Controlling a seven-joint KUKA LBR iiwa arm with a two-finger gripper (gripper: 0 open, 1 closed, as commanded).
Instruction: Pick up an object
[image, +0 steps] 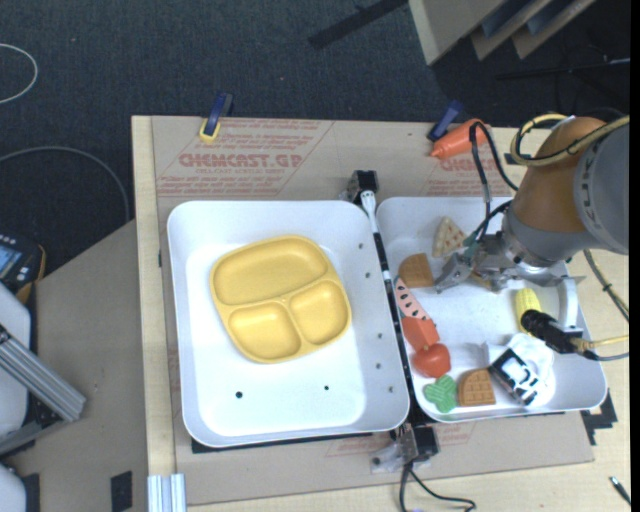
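Observation:
The right bin (570, 395) holds several toy foods. A tan wedge (449, 236) lies at the back, with a brown bread piece (415, 270) in front of it and a watermelon slice (403, 297) at the left wall. Further forward are a red-orange sausage (420, 326), a red tomato (433, 358), a green piece (440, 393) and a waffle (477, 387). A yellow corn cob (526, 300) and a black-and-white object (520, 373) lie to the right. My gripper (462, 268) is low in this bin, just right of the bread piece and below the tan wedge.
The left bin (190, 330) carries a yellow divided plate (280, 297). The grey arm with its orange band (555, 185) and cables cover the right bin's back right corner. An orange clamp (452, 141) and a yellow clamp (211, 125) sit at the bench's back edge.

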